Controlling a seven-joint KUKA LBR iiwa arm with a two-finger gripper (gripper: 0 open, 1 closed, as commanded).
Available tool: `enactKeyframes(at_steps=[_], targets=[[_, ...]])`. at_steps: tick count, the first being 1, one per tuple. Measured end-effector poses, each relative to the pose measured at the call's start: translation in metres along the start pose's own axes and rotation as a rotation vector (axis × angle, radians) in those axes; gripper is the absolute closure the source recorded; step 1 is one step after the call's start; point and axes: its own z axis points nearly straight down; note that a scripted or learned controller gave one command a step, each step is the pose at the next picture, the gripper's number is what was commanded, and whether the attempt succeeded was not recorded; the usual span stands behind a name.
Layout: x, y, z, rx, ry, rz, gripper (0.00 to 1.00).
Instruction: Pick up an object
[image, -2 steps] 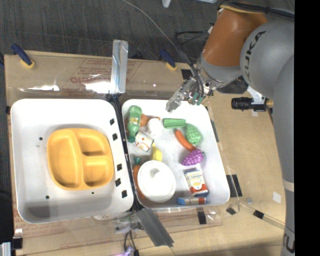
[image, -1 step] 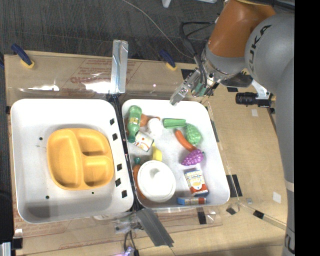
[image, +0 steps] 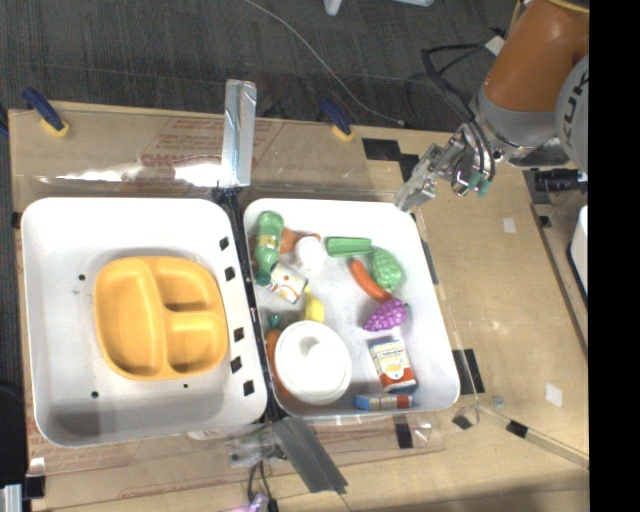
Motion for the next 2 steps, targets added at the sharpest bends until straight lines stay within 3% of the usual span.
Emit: enactKeyframes(at_steps=[1,2], targets=[[0.042,0.035,0.051,-0.001,0.006,-0.053,1.0],[0.041,0.036,0.038,-0.001,0.0,-0.058,1.0]])
